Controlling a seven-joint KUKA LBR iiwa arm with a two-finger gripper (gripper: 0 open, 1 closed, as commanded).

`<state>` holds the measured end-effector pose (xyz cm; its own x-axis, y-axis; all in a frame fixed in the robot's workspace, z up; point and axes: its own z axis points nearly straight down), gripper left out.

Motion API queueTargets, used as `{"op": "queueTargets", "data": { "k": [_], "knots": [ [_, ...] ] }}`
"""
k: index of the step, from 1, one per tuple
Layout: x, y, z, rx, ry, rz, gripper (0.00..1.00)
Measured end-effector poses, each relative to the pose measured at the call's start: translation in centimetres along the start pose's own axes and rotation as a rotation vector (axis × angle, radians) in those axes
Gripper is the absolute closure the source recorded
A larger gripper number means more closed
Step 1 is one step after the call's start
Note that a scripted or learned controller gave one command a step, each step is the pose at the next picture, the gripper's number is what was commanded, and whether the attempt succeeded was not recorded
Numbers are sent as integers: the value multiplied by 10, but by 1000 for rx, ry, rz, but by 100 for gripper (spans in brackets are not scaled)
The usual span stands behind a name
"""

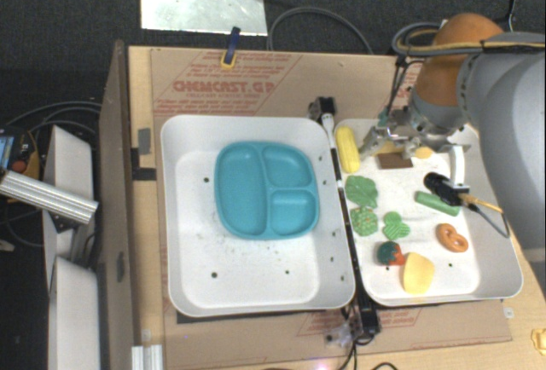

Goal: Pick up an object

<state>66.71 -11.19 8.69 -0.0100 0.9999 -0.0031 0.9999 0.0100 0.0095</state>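
We take the brown block [395,160] as the likeliest thing to lift. It lies flat on the floor of the right bin [483,268], to the right of the corn [346,148] and apart from it. The hand [391,136] hangs just above the block's far edge, also to the right of the corn. From this angle we cannot tell whether the hand is released or clenched, and nothing is seen held in it.

The block looks small, flat and stiff (probably a light toy piece), so we judge that weight is no trouble. Its low height is the problem, since there is little side to pinch. A grip across its short sides, taken close to the floor, seems best.

The bin floor is smooth white plastic and may let the block slide when nudged. Room is fair. The green leaves [361,189] sit below the corn and the orange ring [451,238] lies far to its lower right. The blue plate [264,189] fills the left bin [192,274], to the corn's left. Both bins rest on a cardboard-covered worktop [222,87].
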Motion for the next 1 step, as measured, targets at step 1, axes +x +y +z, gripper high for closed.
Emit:
{"op": "queueTargets", "data": {
  "k": [1],
  "knots": [
    [-30, 2, -7, 5, 2, 9, 0]
  ]
}}
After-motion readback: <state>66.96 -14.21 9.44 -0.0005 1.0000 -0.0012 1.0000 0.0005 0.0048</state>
